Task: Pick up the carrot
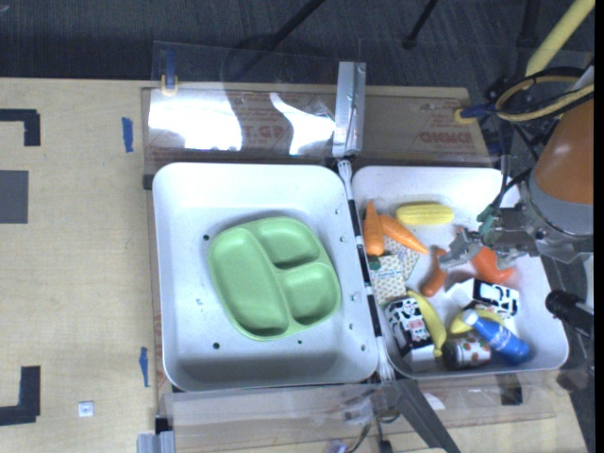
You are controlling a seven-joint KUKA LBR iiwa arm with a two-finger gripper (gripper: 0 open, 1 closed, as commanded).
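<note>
Orange carrot (398, 235) beside corn (424, 215) seems stiff, light; we grip mid-body, tool (462, 253) state unclear.

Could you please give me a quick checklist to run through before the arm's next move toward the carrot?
1. Carrot in view in the right bin: ok.
2. Gripper over the right bin: ok.
3. Gripper over the carrot: not ok, it sits to the carrot's right in the view.
4. Finger state: cannot tell.
5. Space around the carrot: not ok, the corn and an orange piece crowd it.
6. Green tray in the left bin, out of the path: ok.
</note>
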